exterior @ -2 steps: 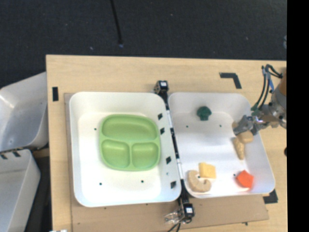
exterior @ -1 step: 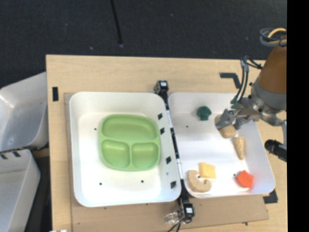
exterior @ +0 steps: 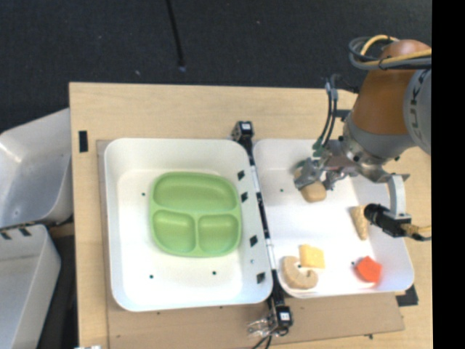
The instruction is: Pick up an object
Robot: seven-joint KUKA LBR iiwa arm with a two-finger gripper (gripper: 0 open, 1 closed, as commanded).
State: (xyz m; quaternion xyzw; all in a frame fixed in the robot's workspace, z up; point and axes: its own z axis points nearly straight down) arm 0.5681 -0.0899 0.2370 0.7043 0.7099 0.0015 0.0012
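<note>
Wooden surface (exterior: 167, 111) noted, we judged the end effector (exterior: 314, 174), fingers indiscernible, approaching the tan piece (exterior: 314, 193); next, descent.

We log a light wooden counter (exterior: 174, 107) carrying two shallow white bins side by side. The left bin (exterior: 116, 267) contains a green divided plate (exterior: 195, 212) with three compartments, lying flat near its middle. Black clips (exterior: 254, 224) sit along the seam between the left bin and the right bin (exterior: 276, 158). Dark floor (exterior: 145, 27) lies beyond the counter. White containers (exterior: 29, 187) stand off the counter's left edge.
</note>
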